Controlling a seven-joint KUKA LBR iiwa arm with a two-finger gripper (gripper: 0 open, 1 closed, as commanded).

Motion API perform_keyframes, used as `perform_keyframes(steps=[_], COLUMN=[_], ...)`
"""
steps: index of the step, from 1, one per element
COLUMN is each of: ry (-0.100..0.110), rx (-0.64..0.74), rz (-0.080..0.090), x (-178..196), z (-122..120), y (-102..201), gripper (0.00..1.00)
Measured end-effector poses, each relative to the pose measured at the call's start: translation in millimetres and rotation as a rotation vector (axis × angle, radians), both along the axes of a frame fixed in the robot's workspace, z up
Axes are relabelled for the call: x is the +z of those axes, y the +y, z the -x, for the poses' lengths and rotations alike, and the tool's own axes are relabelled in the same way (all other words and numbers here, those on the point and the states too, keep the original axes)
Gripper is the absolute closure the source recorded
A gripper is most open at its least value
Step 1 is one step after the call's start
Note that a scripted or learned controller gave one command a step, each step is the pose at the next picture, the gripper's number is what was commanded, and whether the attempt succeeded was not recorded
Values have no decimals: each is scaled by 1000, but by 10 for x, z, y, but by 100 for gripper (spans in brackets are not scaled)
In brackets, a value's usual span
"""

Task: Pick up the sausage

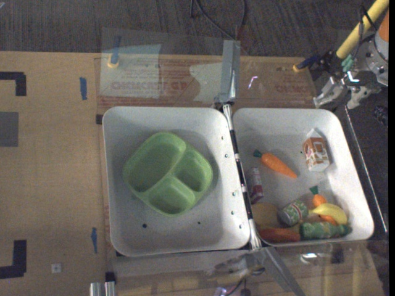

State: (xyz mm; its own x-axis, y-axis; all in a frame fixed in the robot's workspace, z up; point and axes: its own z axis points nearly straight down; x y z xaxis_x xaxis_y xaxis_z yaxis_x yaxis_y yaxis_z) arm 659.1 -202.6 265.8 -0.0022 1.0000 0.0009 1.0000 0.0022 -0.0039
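Camera view: sausage [279, 234] lies flat at right bin [355, 159] front edge, touching green can [292, 213] and bread slice [265, 214]. Gripper [340, 90] hovers beyond bin's far corner; fingers spread, holding nothing. Likely light, stiff, smooth; grasp mid-length, across the narrow width.

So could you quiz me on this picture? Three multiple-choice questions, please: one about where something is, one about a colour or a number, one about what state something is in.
1. Where is the sausage?
A. on the green tray
B. at the near edge of the right bin
C. on the bench outside the bins

2. How many compartments does the green tray have?
A. three
B. five
C. one

3. Where is the claw now?
A. pressed down on the sausage
B. above the left bin
C. beyond the far right corner of the right bin

Answers: 1 B, it lies along the bin's near wall beside the other toy food. 2 A, three hollows show. 3 C, it sits past that corner, away from the food.
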Motion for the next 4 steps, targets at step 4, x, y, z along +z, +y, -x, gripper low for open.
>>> perform_keyframes(steps=[4], ry=[1], rx=[-972], rz=[6], x=[1663], z=[597], y=[-98], gripper=[0])
